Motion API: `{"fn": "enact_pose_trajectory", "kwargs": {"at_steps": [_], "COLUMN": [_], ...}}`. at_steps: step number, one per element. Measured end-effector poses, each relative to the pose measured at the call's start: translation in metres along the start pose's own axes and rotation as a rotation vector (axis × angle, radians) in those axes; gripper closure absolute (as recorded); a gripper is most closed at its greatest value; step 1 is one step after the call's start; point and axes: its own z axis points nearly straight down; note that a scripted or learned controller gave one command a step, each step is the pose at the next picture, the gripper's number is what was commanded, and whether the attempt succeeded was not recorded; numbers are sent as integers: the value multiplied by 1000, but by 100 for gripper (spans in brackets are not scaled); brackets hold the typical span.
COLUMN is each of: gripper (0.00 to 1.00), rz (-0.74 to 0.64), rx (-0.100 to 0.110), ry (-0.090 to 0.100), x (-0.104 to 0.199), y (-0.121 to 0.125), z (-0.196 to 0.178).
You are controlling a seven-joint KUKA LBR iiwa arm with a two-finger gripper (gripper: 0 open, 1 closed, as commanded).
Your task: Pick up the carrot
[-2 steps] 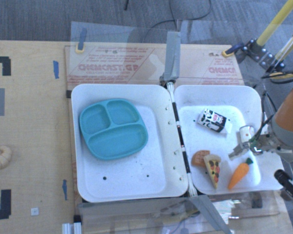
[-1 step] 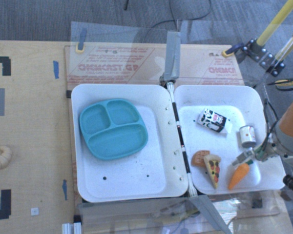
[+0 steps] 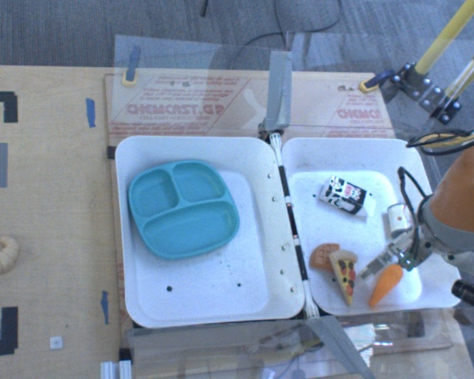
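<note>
In right bin [image 3: 332, 152]: claw [image 3: 393, 260] touches carrot [image 3: 384, 285]; grip state unclear.

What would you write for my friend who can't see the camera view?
A robot's claw sits right at the top of a carrot in the right bin, beside a pizza slice, a cookie and a small carton. The left bin holds a blue plate.

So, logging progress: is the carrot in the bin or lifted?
In: the orange carrot lies on the right white bin's floor.
</note>
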Motion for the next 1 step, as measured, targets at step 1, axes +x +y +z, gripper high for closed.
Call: {"fn": "enact_pose_trajectory", "kwargs": {"at_steps": [1], "gripper": [100], "rz": [5], "rx": [-6], "ry": [-9], "x": [-4], "y": [0], "z": [-11]}}
